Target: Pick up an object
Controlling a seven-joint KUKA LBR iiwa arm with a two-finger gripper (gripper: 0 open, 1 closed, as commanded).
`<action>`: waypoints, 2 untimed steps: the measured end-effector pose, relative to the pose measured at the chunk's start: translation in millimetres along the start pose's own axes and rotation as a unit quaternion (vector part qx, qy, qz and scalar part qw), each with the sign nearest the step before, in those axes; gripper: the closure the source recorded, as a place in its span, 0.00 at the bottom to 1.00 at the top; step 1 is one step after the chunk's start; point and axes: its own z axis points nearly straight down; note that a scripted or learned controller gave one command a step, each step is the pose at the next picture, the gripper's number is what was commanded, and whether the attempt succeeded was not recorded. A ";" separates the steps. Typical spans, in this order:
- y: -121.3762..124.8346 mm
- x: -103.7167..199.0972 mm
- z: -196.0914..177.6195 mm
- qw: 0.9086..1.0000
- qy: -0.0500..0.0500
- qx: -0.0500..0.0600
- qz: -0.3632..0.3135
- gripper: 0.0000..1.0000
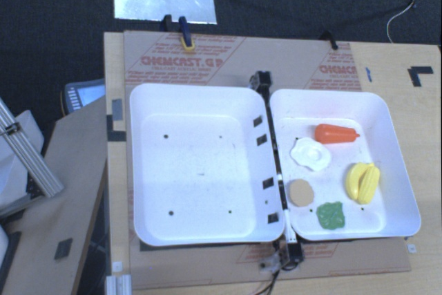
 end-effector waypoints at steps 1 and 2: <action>0.3 0.0 -11.4 1.000 0.000 -0.002 -0.002 1.00; 0.7 0.0 -22.6 1.000 -0.001 -0.003 -0.004 1.00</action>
